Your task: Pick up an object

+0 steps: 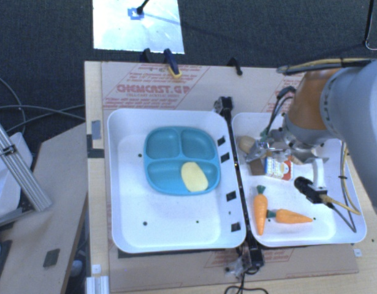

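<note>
My gripper [266, 149] hangs low over the upper left part of the right bin [341, 225]. Directly below and right of it lies a small white and red package [279, 166]. A tan rounded object [245, 144] sits just left of the gripper by the bin's left wall. Two orange carrots lie at the front of that bin, one upright [260, 209] and one lying sideways [290, 217]. Whether anything is in the gripper's grasp is hidden by the wrist.
The left bin [133, 225] holds a blue divided plate [176, 152] with a yellow oval item [194, 177] in its front compartment. A black divider [232, 170] runs between the bins. Cables [347, 204] trail along the right bin's right side.
</note>
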Robot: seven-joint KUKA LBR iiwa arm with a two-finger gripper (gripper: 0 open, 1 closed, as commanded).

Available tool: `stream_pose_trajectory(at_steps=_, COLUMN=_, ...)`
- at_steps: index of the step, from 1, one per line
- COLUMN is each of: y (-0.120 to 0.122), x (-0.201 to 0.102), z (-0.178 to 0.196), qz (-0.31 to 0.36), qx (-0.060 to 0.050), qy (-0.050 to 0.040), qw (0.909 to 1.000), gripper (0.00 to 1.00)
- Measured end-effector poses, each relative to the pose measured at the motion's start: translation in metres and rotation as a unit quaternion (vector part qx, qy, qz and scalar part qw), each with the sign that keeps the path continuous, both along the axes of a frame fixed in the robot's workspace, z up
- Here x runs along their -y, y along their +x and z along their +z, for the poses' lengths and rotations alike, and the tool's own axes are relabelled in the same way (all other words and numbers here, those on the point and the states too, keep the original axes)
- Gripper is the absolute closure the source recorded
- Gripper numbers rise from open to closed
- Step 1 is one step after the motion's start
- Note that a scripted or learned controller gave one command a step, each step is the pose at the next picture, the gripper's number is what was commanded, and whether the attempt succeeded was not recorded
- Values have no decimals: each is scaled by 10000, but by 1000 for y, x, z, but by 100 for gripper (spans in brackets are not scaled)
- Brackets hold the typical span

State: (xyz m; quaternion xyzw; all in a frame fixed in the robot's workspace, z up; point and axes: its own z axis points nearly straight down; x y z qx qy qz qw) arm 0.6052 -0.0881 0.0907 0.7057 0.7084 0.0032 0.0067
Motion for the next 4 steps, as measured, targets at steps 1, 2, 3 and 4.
stream_pose_trajectory(at_steps=1, y=2, x=2, z=14, qz=5, qx=66, qy=-25, qw=10000, gripper=100)
stream_pose_trajectory(at_steps=2, y=3, x=2, z=25, qz=22, qx=73, qy=-23, qw=10000, gripper=100)
stream_pose_trajectory(at_steps=3, y=4, x=2, z=35, qz=39, qx=84, qy=-25, qw=10000, gripper=100)
stream_pose_trajectory(at_steps=4, y=5, x=2, z=46, qz=56, qx=98, qy=-26, qw=9999, gripper=100)
